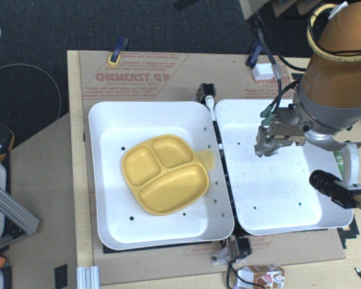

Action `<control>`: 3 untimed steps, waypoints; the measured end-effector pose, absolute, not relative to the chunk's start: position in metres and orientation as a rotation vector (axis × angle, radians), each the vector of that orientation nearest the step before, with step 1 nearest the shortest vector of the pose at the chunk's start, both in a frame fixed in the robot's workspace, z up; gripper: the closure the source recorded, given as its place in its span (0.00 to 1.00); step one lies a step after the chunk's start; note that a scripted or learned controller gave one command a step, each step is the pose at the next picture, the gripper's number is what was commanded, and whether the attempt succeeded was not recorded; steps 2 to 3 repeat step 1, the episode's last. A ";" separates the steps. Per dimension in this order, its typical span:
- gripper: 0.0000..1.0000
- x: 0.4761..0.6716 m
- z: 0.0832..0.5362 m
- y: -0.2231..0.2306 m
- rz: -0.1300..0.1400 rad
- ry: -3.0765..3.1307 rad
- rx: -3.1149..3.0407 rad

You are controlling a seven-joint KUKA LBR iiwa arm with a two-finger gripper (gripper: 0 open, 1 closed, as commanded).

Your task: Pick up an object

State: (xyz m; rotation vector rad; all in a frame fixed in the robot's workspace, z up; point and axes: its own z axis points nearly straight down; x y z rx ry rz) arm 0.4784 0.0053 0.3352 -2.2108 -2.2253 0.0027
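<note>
A yellow divided plate [164,174] with three compartments lies tilted in the middle of the left bin [108,125]. My gripper [266,149] hangs over the upper middle of the right bin [283,215], well to the right of the plate and apart from it. Nothing is visible under it but bare bin floor. At the right bin's far right edge, a small green and white thing [340,162] peeks out, mostly hidden by the arm.
The orange-banded arm [340,47] covers the upper right of the right bin. A black cylinder [332,188] sticks out over that bin's right side. A black ridge [219,155] separates the bins. Cardboard lies beneath them, with clamps at its back edge.
</note>
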 end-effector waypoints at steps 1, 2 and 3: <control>1.00 0.480 0.432 0.087 -0.020 -2.237 -2.215; 1.00 0.480 0.432 0.087 -0.020 -2.237 -2.215; 1.00 0.480 0.432 0.087 -0.020 -2.237 -2.215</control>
